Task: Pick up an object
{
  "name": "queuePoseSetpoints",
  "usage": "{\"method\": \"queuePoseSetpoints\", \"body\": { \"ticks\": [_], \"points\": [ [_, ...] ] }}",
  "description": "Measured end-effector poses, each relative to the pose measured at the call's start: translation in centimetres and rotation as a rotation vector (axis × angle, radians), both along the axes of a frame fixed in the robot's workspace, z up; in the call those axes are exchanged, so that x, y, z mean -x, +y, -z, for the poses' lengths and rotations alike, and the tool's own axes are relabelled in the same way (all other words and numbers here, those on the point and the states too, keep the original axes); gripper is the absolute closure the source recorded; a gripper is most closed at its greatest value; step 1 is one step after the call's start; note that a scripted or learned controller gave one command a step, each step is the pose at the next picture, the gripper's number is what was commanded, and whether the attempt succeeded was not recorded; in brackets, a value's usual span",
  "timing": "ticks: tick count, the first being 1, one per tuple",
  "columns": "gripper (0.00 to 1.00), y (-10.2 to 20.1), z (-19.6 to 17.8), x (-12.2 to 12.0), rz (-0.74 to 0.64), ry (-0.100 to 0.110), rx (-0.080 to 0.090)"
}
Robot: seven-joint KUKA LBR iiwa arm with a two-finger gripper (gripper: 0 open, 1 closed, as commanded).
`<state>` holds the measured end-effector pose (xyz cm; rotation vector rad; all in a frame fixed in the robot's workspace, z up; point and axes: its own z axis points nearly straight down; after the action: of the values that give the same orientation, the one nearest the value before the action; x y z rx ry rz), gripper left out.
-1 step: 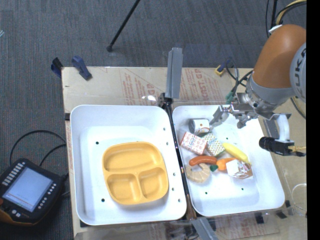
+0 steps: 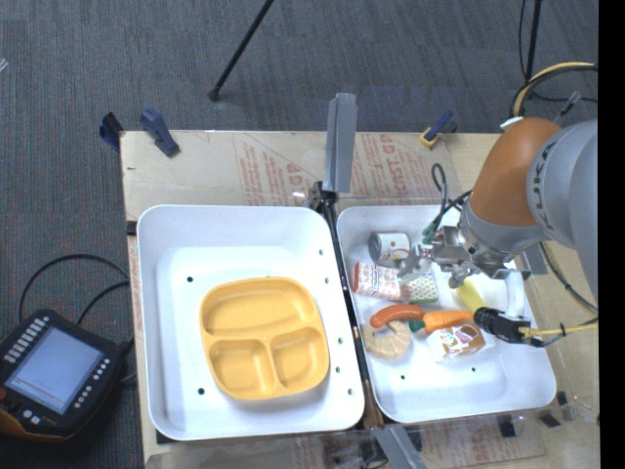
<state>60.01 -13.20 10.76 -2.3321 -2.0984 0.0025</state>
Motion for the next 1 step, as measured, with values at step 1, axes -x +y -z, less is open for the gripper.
{"method": "queuePoseSetpoints", "body": {
  "ticks": [1],
  "points": [
    [0.00,1.12,0.75,-2.66,-0.129,-0.002,0.001]
  ]
}}
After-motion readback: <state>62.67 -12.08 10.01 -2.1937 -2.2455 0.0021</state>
